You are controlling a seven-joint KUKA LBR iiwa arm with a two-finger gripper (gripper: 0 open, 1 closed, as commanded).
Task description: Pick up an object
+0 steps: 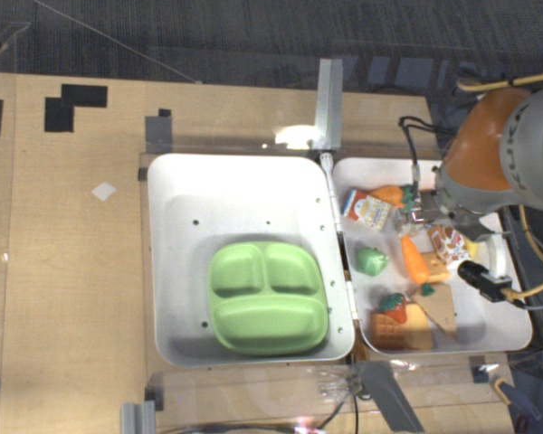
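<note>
- Overhead, the grey KUKA arm (525,152) reaches in from the right, its orange band (480,147) showing above the wrist as it bends down over the right bin (516,333).
- The gripper (425,208) hangs low over the upper middle of that bin, amid the clutter of small items; black cables loop around the wrist.
- Directly beside the gripper lies a small carton (369,211) printed white, blue and orange, tilted toward the bin's upper left corner.
- An orange carrot-shaped piece (414,258) lies slanted just below the gripper, near a red-and-white patterned packet (446,242).
- A small green lump (372,261) sits alone near the bin's left wall, apart from the other items.
- At the bin's lower edge, a brown block (400,333) carries a strawberry-like red toy with green top (394,306); a tan wedge (439,310) rests just beside them.
- A black cylindrical part (484,280) juts out at the arm's lower side, above the bin's right half.
- The fingers are hidden among wrist hardware and objects; whether they are apart or closed cannot be told, and no item is visibly held between them.
- The left bin (181,206) holds a green three-compartment tray (267,297), lying flat in its lower middle, well apart from the arm.
</note>
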